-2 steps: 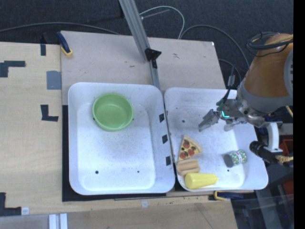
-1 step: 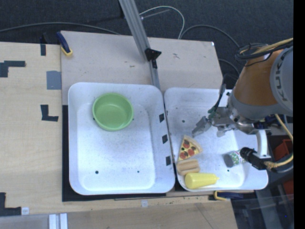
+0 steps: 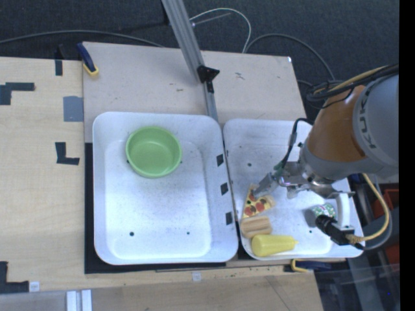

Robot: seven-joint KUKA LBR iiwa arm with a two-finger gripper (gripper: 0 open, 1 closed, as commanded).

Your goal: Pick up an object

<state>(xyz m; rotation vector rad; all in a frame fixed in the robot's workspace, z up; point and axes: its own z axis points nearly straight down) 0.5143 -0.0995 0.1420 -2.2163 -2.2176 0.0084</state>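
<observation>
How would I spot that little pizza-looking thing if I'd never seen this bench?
Find the right-hand white bin, under the grey and orange arm. Near its front left corner three small items cluster; the pizza slice is the rearmost, flat with red spots, unlike the brown roll and the yellow piece.

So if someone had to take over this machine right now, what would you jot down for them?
Gripper: low in the right bin, just above the pizza slice; nothing visibly between its fingers.
Things: pizza slice, brown roll and yellow piece sit along the right bin's near left corner. Green bowl is in the left bin.
Done: nothing lifted yet.
Left: grasp one object, probably the pizza slice, and raise it.
</observation>
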